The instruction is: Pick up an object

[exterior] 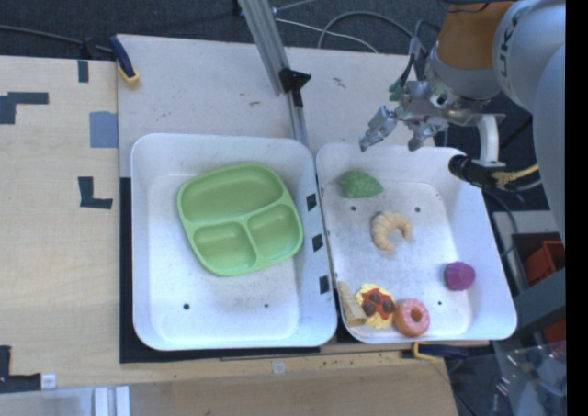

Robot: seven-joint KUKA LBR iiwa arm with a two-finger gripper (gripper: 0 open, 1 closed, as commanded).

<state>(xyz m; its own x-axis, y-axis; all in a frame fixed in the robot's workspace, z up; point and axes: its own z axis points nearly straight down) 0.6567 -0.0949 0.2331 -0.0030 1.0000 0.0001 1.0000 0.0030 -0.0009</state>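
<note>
Two spread fingers of the empty pincer (397, 132) hang above the right bin (487, 221), near the green toy (359, 185).

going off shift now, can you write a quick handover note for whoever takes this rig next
Gripper: open, holding nothing, hanging over the far rim of the right white bin.
Right bin holds: a green leafy toy vegetable nearest the gripper, a tan toy croissant mid-bin, a purple round toy by the right wall, a toy pizza slice and a pink-iced toy doughnut at the near edge.
Left white bin holds a light green plastic divided plate.
Done: nothing picked yet.
Left: descend, close on one object and lift; the green vegetable looks the closest candidate.
</note>
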